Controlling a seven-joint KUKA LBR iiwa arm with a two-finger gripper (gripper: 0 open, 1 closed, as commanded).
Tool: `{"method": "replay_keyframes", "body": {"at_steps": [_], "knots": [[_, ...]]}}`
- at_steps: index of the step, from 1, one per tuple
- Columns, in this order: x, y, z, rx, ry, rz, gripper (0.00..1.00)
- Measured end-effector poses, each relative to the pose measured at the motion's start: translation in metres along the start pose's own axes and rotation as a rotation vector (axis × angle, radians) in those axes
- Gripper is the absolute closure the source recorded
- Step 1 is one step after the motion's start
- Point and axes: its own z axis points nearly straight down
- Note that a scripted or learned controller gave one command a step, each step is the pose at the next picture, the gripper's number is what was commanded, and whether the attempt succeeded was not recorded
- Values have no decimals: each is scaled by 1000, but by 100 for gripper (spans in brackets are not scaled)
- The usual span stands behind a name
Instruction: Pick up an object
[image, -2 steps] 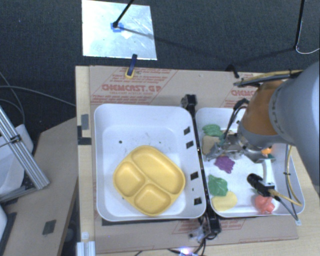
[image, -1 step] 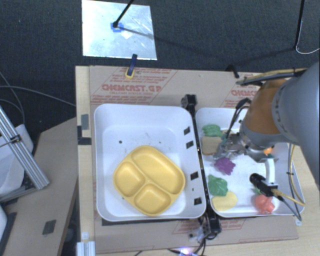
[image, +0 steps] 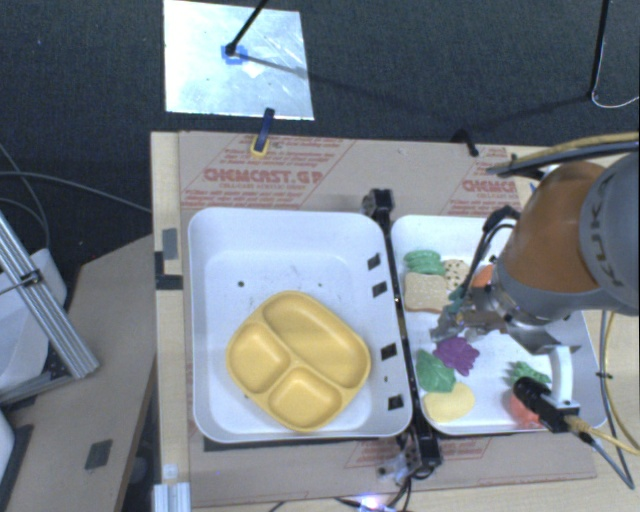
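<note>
The right bin (image: 470, 228) holds several toy foods: a green piece (image: 423, 262), a tan cracker (image: 424, 291), a purple grape bunch (image: 457, 353), a green leafy piece (image: 434, 372) and a yellow piece (image: 450, 403). My gripper (image: 449, 322) hangs low over the bin's middle, just above the purple grapes and below the cracker. Nothing shows held in it. An orange piece (image: 484, 273) peeks out beside the wrist, and the arm hides much of the bin's right half.
The left bin (image: 230, 240) holds a yellow divided plate (image: 298, 359). A red piece (image: 521, 408) and a green piece (image: 524, 373) lie at the right bin's front right. A black divider with clips (image: 385, 290) runs between the bins.
</note>
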Motion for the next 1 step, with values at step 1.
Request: {"method": "replay_keyframes", "body": {"at_steps": [1], "knots": [[-2,2,5,1,-2,3,0]]}}
